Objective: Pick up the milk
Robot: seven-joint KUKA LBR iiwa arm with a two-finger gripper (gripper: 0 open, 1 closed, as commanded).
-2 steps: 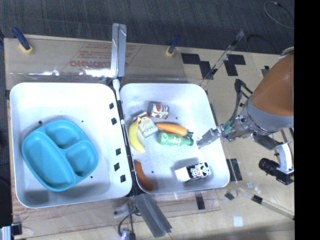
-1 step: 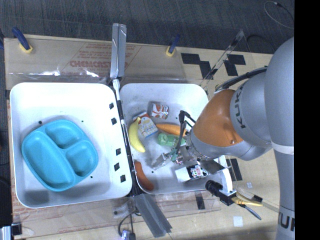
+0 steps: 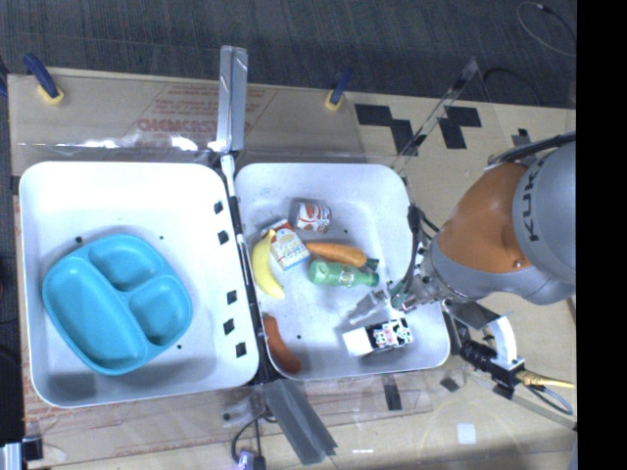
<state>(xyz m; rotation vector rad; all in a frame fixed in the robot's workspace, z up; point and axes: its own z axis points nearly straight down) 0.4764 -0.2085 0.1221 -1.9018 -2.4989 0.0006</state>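
The milk carton lies on its side at five o'clock in the right bin. The gripper hovers just above it; its jaws' spread I cannot tell. Best descend squarely, straddling the carton's narrow sides.

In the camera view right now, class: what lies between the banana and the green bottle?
In the camera view, the small carton and the carrot lie between the banana and the green bottle.

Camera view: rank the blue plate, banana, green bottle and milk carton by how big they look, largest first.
1. Blue plate, by far the largest.
2. Banana.
3. Green bottle and milk carton: they look too alike to rank.
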